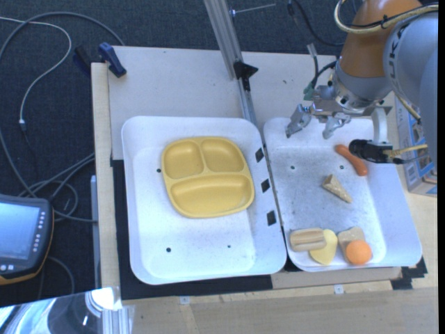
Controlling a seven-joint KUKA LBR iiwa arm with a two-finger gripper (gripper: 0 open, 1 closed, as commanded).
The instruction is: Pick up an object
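Carrot (352, 160), wedge (336, 188), bun (307, 239), orange (358, 252): right bin (306, 186).

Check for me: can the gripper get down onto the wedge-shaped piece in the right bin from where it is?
Probably yes. The wedge lies alone on bare bin floor, apart from the carrot and the food cluster at the near edge. The gripper hangs open over the bin's far end, nothing between.

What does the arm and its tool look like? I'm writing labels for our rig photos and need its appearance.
The arm is grey with rounded, smooth casings and a glossy orange band above the wrist. A pale yellow cable loops over the orange part, and thin dark wires run down beside it. The tool is bare silvery metal with two short fingers, mounted under a dark wrist section.
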